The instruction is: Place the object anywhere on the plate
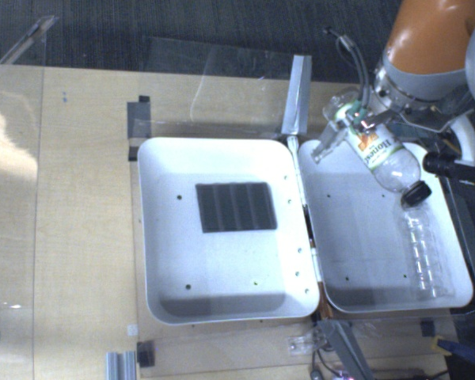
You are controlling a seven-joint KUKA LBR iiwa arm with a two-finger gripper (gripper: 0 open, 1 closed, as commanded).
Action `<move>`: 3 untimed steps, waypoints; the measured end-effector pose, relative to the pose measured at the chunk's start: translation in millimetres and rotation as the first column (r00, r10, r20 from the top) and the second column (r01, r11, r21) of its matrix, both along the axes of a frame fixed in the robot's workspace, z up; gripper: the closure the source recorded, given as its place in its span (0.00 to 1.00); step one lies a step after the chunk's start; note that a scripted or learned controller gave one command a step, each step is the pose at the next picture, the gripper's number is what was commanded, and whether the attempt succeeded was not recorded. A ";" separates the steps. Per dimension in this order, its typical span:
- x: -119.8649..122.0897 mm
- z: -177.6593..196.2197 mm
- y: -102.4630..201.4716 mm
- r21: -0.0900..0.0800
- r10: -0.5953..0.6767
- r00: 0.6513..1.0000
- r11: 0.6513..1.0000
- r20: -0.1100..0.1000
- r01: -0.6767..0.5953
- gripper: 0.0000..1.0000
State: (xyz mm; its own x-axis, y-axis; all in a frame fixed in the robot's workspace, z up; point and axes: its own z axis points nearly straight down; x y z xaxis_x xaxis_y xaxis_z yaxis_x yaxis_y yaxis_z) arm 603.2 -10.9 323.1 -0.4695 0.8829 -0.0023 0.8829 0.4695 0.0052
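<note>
- You see the arm coming in from the upper right; its orange band fills that corner and is cut off by the frame's top and right edges.
- The gripper sits over the back edge of the right bin, but it is a tangle of metal, cable and clear plastic — you cannot tell where its fingertips end.
- A clear plastic bottle with a white and orange label and a dark cap lies tilted just under the gripper, cap end pointing down and to the right. Its upper end runs into the gripper hardware; whether it is clamped there or merely touching cannot be made out, so the gripper's state is unclear.
- The bottle's body is see-through, so its outline against the white bin is faint; you cannot tell whether its lower end rests on the bin floor or hangs above it.
- A second clear item, ribbed and almost invisible, lies along the right bin's right wall, well apart from the cap.
- The dark ribbed plate lies flat in the middle of the left bin, with nothing on it — the bottle is in the other bin, well apart.
</note>
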 end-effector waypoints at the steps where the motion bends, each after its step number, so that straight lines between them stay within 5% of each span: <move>1: 1.5 11.3 1.5 0.001 0.005 1.000 1.000 0.007 -0.005 1.00; 2: 10.9 -4.0 -45.7 -0.002 0.223 0.975 0.975 0.001 -0.223 1.00; 3: 12.6 7.9 -44.6 -0.004 0.225 0.974 0.974 0.010 -0.225 1.00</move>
State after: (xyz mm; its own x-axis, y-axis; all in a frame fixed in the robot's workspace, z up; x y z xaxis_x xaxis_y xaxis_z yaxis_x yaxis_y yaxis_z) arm 615.8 -55.4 331.0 -0.6562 0.7545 -0.0104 0.7544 0.6563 0.0117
